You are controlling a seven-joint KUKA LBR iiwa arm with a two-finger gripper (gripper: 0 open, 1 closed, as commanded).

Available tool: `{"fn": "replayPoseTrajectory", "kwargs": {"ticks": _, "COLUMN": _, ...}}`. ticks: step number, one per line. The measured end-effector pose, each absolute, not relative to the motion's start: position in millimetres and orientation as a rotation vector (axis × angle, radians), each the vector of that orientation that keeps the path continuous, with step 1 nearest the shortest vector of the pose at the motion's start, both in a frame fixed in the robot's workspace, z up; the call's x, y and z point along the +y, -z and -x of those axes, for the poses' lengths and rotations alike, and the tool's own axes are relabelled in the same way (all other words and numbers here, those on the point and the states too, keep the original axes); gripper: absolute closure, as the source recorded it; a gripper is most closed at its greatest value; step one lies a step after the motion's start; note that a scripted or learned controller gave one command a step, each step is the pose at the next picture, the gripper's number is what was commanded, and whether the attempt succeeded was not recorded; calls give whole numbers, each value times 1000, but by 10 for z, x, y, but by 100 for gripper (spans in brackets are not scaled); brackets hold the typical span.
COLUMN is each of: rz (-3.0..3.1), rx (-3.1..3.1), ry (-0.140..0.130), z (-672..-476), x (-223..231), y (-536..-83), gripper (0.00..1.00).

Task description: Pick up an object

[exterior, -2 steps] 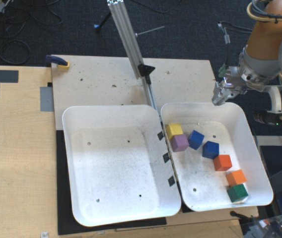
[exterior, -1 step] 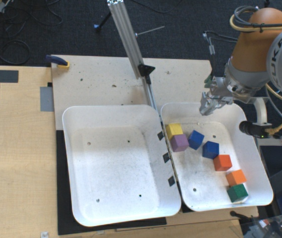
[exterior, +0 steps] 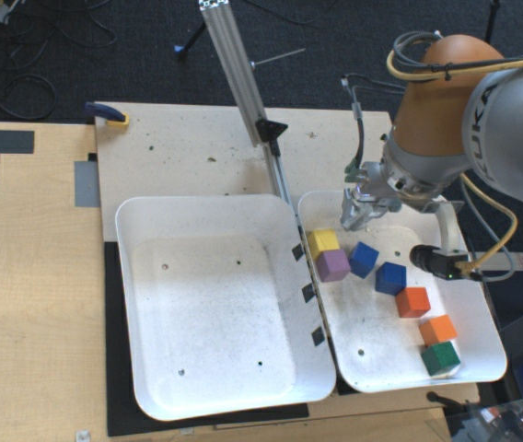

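Wooden bench (exterior: 31,274) bearing two shallow white bins. Gripper (exterior: 358,217) hangs over the far part of the right bin (exterior: 482,362), just beyond the yellow cube (exterior: 324,240); whether its fingers are open or closed cannot be told. Purple cube (exterior: 333,264) touches the yellow one. Rightward and nearer lie two blue cubes (exterior: 364,258), two orange cubes (exterior: 413,301) and a green cube (exterior: 442,358). Left bin (exterior: 133,219) adjoins.

The bins (exterior: 151,238) look like smooth white plastic, speckled; the bench (exterior: 22,274) is pale wood; the slanted rail (exterior: 238,67) is ribbed metal.
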State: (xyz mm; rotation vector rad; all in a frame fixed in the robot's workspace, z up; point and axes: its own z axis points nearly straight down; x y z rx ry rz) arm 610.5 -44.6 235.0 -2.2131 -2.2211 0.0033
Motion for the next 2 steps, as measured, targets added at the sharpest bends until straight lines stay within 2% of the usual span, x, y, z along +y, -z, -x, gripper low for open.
{"fn": "replayPoseTrajectory", "kwargs": {"ticks": 1, "rz": 2215, "rx": -2220, "ry": -5, "z": -5856, "x": -39, "y": -2312, "gripper": 100}}
{"fn": "replayPoseTrajectory", "kwargs": {"ticks": 2, "rz": 2213, "rx": -2222, "ry": -4, "z": -5714, "x": 518, "y": -2215, "gripper": 100}}
